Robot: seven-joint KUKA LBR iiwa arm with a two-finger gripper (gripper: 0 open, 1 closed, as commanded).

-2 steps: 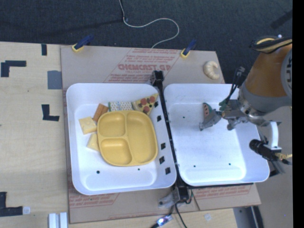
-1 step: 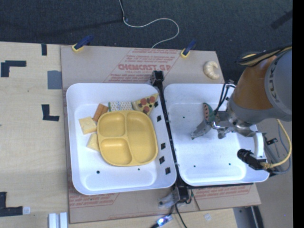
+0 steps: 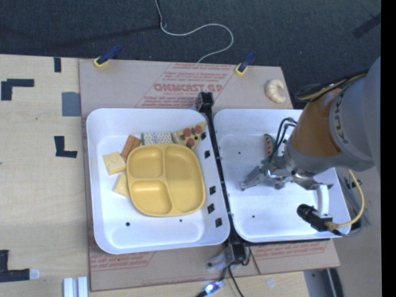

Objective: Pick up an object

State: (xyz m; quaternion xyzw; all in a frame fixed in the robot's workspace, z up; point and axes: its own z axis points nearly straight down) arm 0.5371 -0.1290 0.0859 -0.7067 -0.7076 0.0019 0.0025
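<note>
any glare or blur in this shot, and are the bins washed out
Camera view: even light overall; the right bin floor is bright and nearly featureless, the left bin a little less so; the yellow divided plate shows soft sheen, no hard glare; the arm looks soft at the right; the end effector casts faint shadow.

Your arm (image 3: 337,129) reaches in from the right, orange band above the wrist, bent down so the gripper (image 3: 250,180) points left, low and nothing between its fingers.
</note>
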